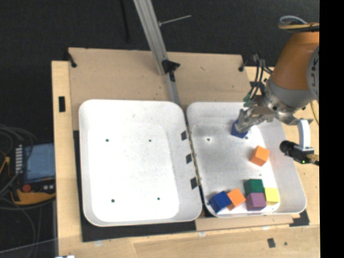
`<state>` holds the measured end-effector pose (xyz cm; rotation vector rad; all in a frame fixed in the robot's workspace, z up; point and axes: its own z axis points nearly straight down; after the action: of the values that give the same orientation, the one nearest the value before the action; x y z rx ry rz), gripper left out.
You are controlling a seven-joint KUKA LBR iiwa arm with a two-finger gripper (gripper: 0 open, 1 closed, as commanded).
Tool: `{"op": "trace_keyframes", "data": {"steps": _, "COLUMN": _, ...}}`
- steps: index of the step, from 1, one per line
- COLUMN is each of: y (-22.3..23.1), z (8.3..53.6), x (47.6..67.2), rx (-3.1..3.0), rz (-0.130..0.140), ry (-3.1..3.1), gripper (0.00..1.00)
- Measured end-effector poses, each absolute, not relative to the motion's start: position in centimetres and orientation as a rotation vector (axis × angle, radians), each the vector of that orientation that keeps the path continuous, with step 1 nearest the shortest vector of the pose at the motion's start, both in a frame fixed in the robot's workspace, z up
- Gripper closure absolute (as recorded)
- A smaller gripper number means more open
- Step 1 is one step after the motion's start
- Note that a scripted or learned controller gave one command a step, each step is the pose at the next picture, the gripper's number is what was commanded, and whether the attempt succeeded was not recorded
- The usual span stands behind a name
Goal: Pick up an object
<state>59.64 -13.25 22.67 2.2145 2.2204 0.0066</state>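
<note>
The claw (244,123) sits low in the right bin (215,160), directly over a blue block (238,131), positioned for a grasp. Whether it grips the block cannot be determined. Other blocks cluster near the bin's front edge.

1. One fixed camera is looking down on the bench (134,63) from above, at a slant rather than straight overhead.
2. It is facing so that the two white bins are lying side by side across the frame: the left bin (91,160) toward the left, the right bin (215,117) toward the right.
3. It is standing far enough back to be taking in both bins whole, the bench edges and dark floor (32,26) beyond.
4. The arm (293,69) is entering from the frame's right.
</note>
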Motion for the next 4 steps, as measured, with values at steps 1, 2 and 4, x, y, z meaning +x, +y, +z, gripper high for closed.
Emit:
{"op": "trace_keyframes", "data": {"steps": 1, "y": -14.2, "z": 28.6, "x": 60.1, "rx": 2.211, "rz": 0.007, "ry": 2.222, "gripper": 1.00}}
{"op": "trace_keyframes", "data": {"steps": 2, "y": -10.5, "z": 27.6, "x": 58.3, "rx": 2.216, "rz": -0.001, "ry": 2.224, "gripper": 1.00}}
{"op": "trace_keyframes", "data": {"steps": 4, "y": -0.9, "z": 28.0, "x": 55.4, "rx": 2.214, "rz": 0.002, "ry": 2.230, "gripper": 1.00}}
